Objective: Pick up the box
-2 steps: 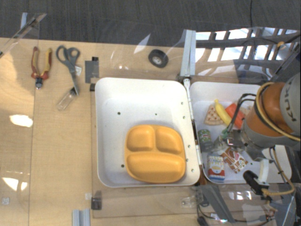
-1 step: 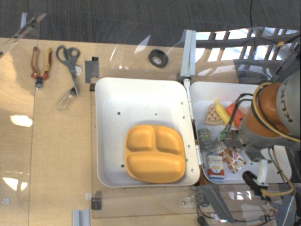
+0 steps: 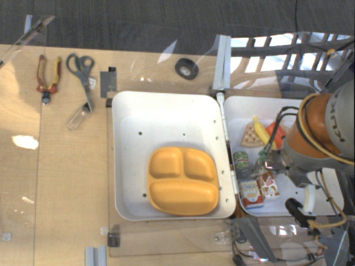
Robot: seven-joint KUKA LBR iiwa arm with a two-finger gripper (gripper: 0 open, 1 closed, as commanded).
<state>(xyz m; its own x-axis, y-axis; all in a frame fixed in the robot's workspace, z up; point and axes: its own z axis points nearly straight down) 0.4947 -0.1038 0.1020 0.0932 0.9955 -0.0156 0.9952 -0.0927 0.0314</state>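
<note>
Arm (image 3: 319,129) bent over right bin (image 3: 244,107); gripper (image 3: 265,162) apparently above box (image 3: 270,184).

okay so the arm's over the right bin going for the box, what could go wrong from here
Crowding: the small red-and-white carton box lies against a second red-and-white carton and near a green can, so the pincer might catch the wrong item. The box also sits near the right white bin's front wall, limiting approach room.

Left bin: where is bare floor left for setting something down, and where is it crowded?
Left bin: bare along its far edge and left wall, around the yellow tray. Right bin is crowded: can, box and food items beside the arm.
</note>
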